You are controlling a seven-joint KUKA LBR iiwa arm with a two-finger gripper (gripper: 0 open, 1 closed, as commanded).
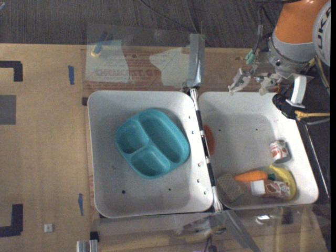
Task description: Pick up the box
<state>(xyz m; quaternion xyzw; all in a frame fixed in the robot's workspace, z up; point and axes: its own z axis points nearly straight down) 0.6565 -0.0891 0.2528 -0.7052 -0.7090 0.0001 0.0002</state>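
The gripper (252, 84) hangs over the right bin's (239, 114) far rim, fingers spread, nothing between them — the box (271, 188) lies in the near right corner, partly hidden beside a banana (286, 175).

You look down from one fixed camera set above the bench (42, 156), tilted at a slant rather than straight overhead. It sits far enough back to take in both white bins whole: the left bin (105, 193) near the middle, the right bin (236, 114) beside it. The arm (302, 28) enters at your upper right, and dark floor (68, 9) runs along the top.
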